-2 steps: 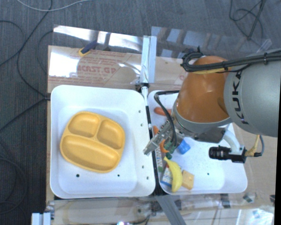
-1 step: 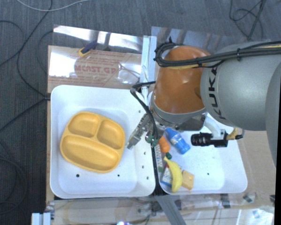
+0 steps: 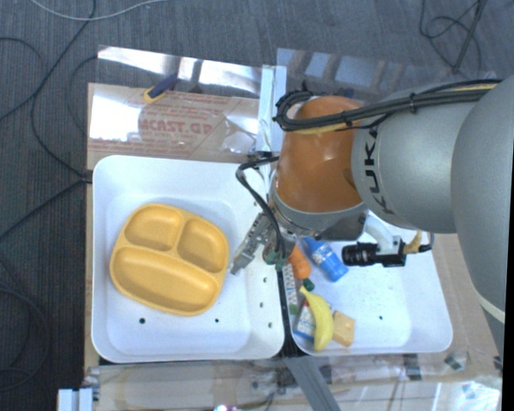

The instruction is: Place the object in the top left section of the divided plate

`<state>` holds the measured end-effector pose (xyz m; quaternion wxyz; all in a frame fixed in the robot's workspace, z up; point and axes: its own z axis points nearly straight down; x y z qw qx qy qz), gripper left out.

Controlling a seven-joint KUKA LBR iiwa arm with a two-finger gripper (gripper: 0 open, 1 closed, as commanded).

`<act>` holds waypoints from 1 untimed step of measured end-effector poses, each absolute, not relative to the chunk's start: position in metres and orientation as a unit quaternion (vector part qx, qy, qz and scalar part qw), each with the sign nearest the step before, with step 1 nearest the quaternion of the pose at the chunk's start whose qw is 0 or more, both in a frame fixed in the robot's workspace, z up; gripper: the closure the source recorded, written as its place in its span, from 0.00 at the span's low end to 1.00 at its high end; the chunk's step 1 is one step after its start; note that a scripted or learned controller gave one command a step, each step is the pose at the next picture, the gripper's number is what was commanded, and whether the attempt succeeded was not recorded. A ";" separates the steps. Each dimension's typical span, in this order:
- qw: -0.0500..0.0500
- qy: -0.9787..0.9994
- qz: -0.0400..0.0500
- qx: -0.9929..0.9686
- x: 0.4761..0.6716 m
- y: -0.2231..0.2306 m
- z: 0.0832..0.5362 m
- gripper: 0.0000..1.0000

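Hand (image 3: 248,253) hovers over the left bin (image 3: 147,341), just right of the yellow divided plate (image 3: 170,258); grip state unclear.

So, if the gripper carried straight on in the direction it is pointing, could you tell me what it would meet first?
The gripper points down and left, toward the yellow divided plate in the left bin. It would probably meet the plate's right rim first, though its height above the bin is unclear from this view.

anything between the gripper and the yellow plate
No. In the camera view, bare white bin floor separates the gripper from the plate; its tips sit just off the plate's right rim.
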<state>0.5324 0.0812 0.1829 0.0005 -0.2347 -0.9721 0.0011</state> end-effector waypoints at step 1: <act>0.001 -0.847 0.002 -0.532 0.483 0.060 0.183 1.00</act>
